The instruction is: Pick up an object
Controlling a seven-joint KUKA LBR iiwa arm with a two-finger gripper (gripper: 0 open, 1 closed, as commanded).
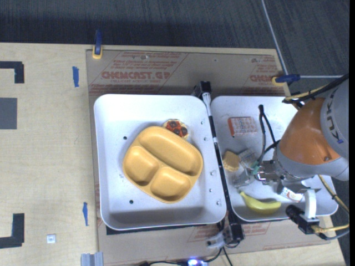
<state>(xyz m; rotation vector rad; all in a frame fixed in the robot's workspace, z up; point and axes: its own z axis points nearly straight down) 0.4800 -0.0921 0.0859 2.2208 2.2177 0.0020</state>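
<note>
Claw [250, 173] low in right bin [327, 206], above banana [260, 203]; finger state unclear

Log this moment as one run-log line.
arm: over right bin | gripper: low among items, beside banana | grasp: none visible | left bin: yellow divided tray

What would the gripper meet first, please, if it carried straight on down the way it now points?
Probably the banana, which lies on the right bin floor just below the gripper. Depth is hard to judge from this slant, so it might land beside it.
</note>
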